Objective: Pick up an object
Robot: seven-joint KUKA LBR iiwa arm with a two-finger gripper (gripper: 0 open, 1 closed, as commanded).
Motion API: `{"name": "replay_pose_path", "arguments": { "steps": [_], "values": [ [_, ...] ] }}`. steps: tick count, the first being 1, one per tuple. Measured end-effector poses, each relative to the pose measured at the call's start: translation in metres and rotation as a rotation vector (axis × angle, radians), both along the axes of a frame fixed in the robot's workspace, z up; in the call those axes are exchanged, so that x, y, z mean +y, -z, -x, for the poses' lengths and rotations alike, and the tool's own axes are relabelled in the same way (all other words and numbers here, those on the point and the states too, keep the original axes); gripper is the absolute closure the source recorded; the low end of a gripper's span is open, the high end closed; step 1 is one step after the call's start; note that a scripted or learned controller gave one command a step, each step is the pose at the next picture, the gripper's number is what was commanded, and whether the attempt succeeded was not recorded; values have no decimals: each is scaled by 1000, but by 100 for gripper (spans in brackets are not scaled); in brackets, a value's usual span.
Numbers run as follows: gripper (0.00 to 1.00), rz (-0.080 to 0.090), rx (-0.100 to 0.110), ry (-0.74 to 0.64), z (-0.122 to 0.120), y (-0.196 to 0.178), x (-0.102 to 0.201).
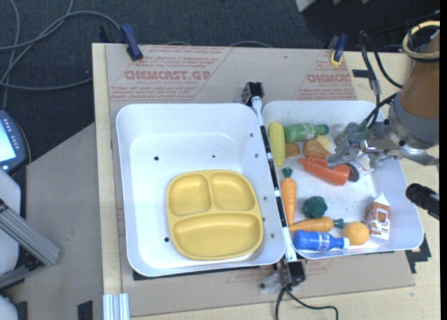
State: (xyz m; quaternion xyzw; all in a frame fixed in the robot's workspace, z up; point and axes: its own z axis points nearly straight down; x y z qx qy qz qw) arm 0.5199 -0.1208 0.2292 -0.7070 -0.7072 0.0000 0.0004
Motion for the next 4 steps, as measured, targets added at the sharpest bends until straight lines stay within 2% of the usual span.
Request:
{"name": "replay_pose_path", "arguments": {
  "steps": [1,2,3,4],
  "values": [
    [0,-2,9,1,-20,100,-10],
    [0,-3,7,1,27,147,6],
    [100,1,-6,2,22,133,5],
    [100,-1,-11,-10,-6,39,92]
  ]
}}
